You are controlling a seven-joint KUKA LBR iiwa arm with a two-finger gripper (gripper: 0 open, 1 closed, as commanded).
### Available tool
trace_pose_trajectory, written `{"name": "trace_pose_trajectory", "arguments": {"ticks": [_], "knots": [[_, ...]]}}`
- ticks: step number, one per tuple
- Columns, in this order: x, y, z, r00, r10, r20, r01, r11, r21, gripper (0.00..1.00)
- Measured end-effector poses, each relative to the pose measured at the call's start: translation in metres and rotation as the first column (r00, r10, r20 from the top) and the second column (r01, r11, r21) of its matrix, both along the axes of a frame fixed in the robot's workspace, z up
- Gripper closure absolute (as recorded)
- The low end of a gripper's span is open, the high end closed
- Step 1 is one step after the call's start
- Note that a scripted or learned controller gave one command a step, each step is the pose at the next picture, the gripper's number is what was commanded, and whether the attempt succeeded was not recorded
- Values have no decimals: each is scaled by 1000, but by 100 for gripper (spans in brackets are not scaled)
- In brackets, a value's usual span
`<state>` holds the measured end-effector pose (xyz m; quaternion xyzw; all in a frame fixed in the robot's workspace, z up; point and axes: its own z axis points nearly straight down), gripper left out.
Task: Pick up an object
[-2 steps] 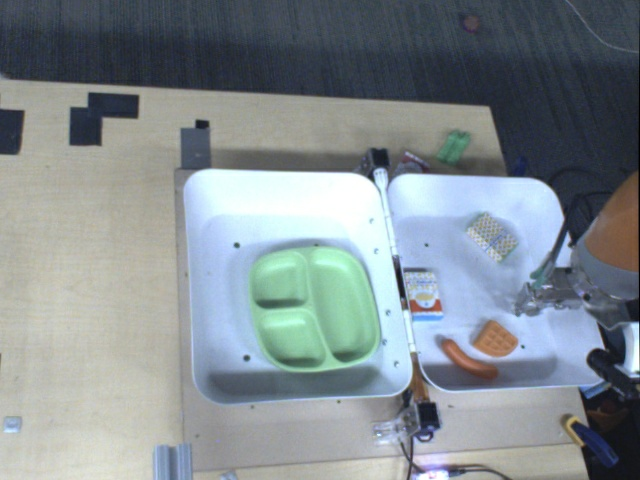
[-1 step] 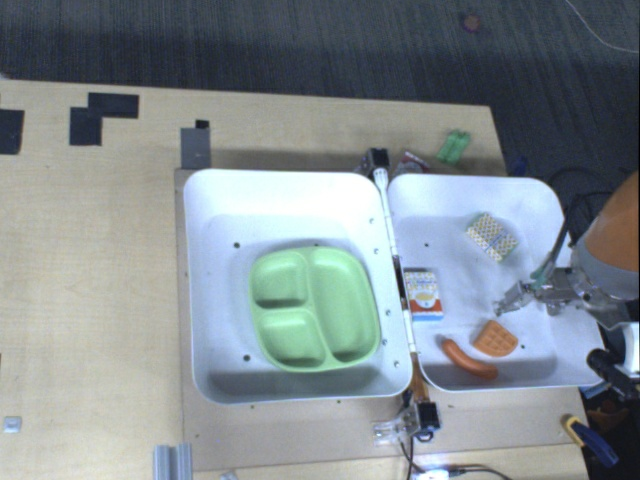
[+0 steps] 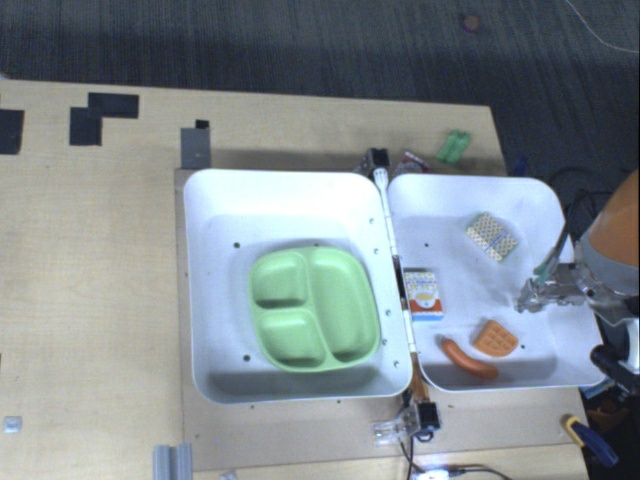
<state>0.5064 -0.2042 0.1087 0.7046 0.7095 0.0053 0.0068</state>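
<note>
Two shallow white bins sit side by side on a pale wooden bench (image 3: 90, 298). The left bin (image 3: 215, 218) holds a light green divided plate (image 3: 314, 307) with three compartments, lying flat near the bin's middle. The right bin (image 3: 530, 203) holds four small things: a patterned packet (image 3: 492, 236) with a speckled, checkered face lies toward the far side; a small box (image 3: 423, 294) in white, orange and blue rests against the left wall next to the divider between the bins; an orange waffle-like toy (image 3: 495, 339) lies toward the near side; and a red-orange toy sausage (image 3: 468, 358) lies just beside it, nearer the front wall. The arm (image 3: 612, 236) comes in from the right edge, its orange band showing above the grey wrist. The gripper (image 3: 530, 299) hangs over the right part of the right bin — between the patterned packet and the waffle-like toy, apart from both. Whether it is released or clenched cannot be told from this slant, and nothing shows within its grasp. Behind the bins, on the bench, a small green object (image 3: 454, 147) lies near the far edge, and dark rectangular patches (image 3: 100, 118) mark the bench at the far left.
</note>
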Motion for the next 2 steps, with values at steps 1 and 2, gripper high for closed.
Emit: {"name": "trace_pose_trajectory", "arguments": {"ticks": [1, 2], "knots": [[23, -2, 79, 1000, -2, -12, 2, 1000, 0, 100], [78, 81, 112, 1000, -1, -13, 1, 1000, 3, 100]]}}
